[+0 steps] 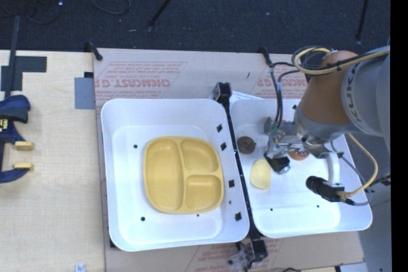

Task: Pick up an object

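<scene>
Gripper [278, 161] in right bin [299, 226]: fingers lost under the wrist housing, stance unreadable. Small orange item [298, 153] just right of gripper, mostly covered by the arm; kind unclear. Dark round object [246, 145] left of gripper, too small to identify. Arm [357, 99] cut off at right edge. Blue clamp [11, 137], far left of gripper, cropped by left edge.

Grey arm [370, 89], orange wrist band, yellow-black cables.
</scene>
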Motion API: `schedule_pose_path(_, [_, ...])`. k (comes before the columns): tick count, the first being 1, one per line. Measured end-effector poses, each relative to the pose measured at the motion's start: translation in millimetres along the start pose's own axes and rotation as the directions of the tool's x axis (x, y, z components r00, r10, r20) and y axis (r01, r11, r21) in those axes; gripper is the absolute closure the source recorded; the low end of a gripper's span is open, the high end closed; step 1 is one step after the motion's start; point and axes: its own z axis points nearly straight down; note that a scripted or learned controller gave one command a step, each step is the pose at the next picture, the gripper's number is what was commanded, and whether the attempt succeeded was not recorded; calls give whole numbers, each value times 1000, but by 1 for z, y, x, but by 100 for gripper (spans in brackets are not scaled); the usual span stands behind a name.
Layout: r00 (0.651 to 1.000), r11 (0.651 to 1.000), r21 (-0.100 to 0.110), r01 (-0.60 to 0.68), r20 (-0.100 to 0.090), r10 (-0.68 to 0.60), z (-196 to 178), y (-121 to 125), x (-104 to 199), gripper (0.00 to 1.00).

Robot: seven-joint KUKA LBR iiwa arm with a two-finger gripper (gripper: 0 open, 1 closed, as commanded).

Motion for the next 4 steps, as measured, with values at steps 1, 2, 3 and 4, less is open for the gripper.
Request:
schedule_pose_path(1, [1000, 1000, 19, 2, -8, -2, -45, -3, -8, 100])
schedule_pose_path(2, [1000, 1000, 16, 7, -7, -7, -107, -5, -12, 100])
schedule_pose_path(3, [1000, 1000, 18, 8, -7, -8, -132, -4, -14, 100])
schedule_pose_path(4, [1000, 1000, 21, 11, -9, -11, -136, 7, 36, 100])
